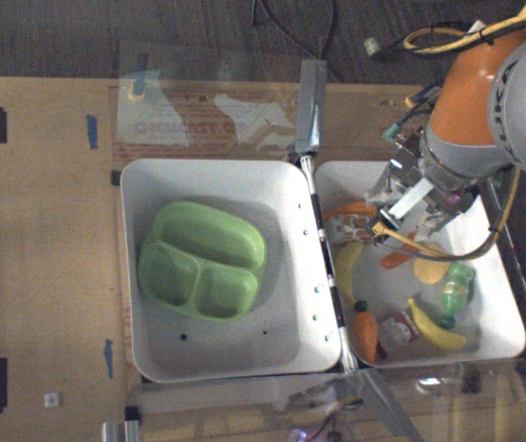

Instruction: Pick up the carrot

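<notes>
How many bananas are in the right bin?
2. One banana lies near the front right of the right bin, beside the green bottle. The other banana lies along the bin's left wall. The arm may hide more.

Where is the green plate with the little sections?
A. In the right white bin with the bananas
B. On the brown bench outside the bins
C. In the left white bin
C: the green plate lies inside the left bin, while the carrot and bananas sit in the right bin.
</notes>
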Controlling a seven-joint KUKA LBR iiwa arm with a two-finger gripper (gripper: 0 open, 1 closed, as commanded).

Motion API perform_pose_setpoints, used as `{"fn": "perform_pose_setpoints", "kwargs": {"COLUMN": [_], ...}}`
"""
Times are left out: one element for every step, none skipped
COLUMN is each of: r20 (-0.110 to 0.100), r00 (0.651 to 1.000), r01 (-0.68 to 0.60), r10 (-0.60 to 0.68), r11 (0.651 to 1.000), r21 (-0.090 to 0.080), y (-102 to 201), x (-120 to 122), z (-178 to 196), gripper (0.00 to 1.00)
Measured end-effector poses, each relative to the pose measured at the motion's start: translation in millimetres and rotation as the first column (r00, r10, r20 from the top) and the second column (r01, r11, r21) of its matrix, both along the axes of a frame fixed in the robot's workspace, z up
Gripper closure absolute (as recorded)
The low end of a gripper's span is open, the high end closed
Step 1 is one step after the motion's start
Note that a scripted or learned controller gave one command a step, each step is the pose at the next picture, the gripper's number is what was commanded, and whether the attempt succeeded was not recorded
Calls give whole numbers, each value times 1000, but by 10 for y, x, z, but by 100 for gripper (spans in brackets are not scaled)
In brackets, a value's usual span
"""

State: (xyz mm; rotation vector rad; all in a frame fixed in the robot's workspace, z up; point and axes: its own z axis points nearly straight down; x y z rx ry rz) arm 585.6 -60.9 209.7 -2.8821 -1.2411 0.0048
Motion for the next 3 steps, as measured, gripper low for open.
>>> {"fn": "perform_pose_setpoints", "kwargs": {"r20": [0,4,3], "r00": [1000,996,991], "r01": [4,-89,-135], "r10": [-4,89,135], "r11": [1000,996,991], "r21": [-1,-2,-2], "y": [-145,-257,-672], "x": [-649,-210,527], "z": [-262,-258,-584], "gripper": [0,0,0]}}
